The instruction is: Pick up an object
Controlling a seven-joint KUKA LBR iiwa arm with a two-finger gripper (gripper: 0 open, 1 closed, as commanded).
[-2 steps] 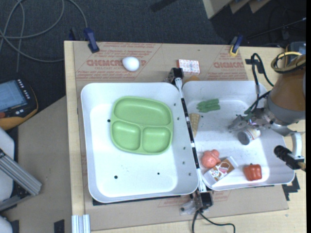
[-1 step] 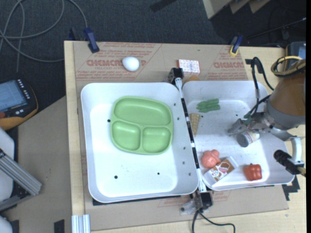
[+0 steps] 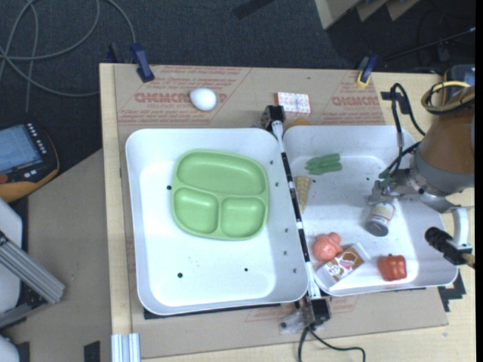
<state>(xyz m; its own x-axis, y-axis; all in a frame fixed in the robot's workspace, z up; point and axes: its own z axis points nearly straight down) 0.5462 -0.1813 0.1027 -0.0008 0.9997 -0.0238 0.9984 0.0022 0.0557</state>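
The right bin point(image 3: 355, 145) holds several small items. A green pea pod point(image 3: 324, 164) lies near its far wall, and a thin tan piece point(image 3: 302, 191) lies along its left wall. Near the middle a small grey can point(image 3: 379, 216) lies tilted. A pink toy point(image 3: 326, 246), a printed packet point(image 3: 346, 264) and a red pepper point(image 3: 392, 267) sit along the near side. My gripper point(image 3: 386, 191) hangs just above the can's upper end, seemingly touching it, with the arm coming in from the right.
The left bin point(image 3: 151, 225) bears a green divided plate point(image 3: 220, 194). On the bench behind the bins lie a white egg point(image 3: 202, 98) and a small patterned box point(image 3: 293, 102). Blue clamps point(image 3: 140, 62) grip the far edge of the board.
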